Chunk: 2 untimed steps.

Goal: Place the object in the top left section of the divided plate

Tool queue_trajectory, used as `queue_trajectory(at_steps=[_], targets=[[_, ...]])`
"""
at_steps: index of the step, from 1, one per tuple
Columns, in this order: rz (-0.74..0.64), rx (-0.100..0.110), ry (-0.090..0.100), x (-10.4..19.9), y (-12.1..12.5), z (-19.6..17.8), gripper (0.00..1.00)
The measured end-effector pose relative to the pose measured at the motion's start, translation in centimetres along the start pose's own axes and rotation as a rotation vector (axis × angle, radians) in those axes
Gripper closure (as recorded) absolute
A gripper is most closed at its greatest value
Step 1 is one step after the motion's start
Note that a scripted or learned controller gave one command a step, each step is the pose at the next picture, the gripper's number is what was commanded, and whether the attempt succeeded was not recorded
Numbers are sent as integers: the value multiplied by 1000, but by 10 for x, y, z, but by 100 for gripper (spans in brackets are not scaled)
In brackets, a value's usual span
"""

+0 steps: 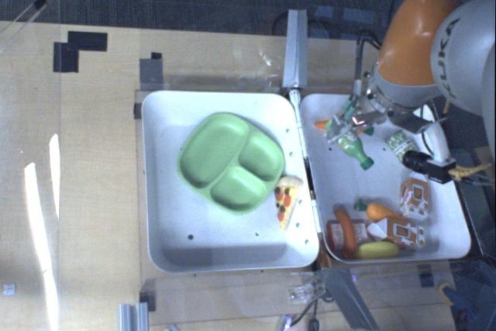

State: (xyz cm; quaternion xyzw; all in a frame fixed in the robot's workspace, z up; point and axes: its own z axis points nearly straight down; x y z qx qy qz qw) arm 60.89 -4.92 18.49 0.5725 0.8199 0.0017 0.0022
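Observation:
A green divided plate [232, 159] lies tilted in the left bin [167, 236], all its sections bare. My gripper [347, 123] hangs low over the far left corner of the right bin [457, 240]. It is just above a green toy bottle [359, 152] and beside a small orange piece [321, 123]. Nothing can be made out in its grasp. A toy pizza slice [286, 199] rests in the left bin against the plate's right rim.
The right bin holds a green-and-white packet [399, 142], a patterned box [415, 198], a carrot [377, 211], a red bottle [342, 235], a banana [378, 249] and a small carton [400, 231]. A metal divider [295, 50] stands between the bins at the back.

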Motion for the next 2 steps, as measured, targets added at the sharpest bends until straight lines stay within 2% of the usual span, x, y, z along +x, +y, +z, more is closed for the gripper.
queue_trajectory(at_steps=[1, 2], targets=[[-340, -3, 0, 79, 48, -1, 100], [-340, -3, 0, 78, 48, -1, 0]])
